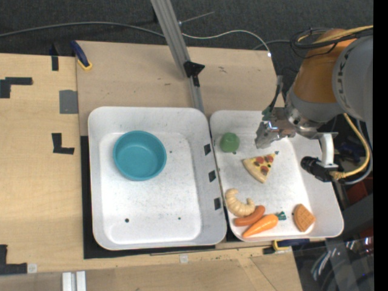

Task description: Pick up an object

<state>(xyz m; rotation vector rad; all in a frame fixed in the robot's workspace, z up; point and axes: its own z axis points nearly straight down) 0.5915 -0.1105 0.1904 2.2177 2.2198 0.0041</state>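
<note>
My end effector point(267, 137) hangs over the upper part of the right bin point(315, 223), just above the pizza slice point(259, 166), and from this angle I cannot tell how it is set; nothing shows in its grip. Down in that bin, the green ball point(229, 142) sits to the left of my tip, near the bin's left wall. The pizza slice lies in the middle, point aimed toward the lower right. Along the near edge I've got a pale croissant point(239, 204), a red sausage point(249, 216) touching it, and an orange carrot point(262, 224) right beside that. A waffle-like orange piece point(303, 217) rests in the lower right corner. Over in the left bin point(151, 223), a teal bowl point(140, 155) sits upright in its upper left area on the desk point(36, 180)
</note>
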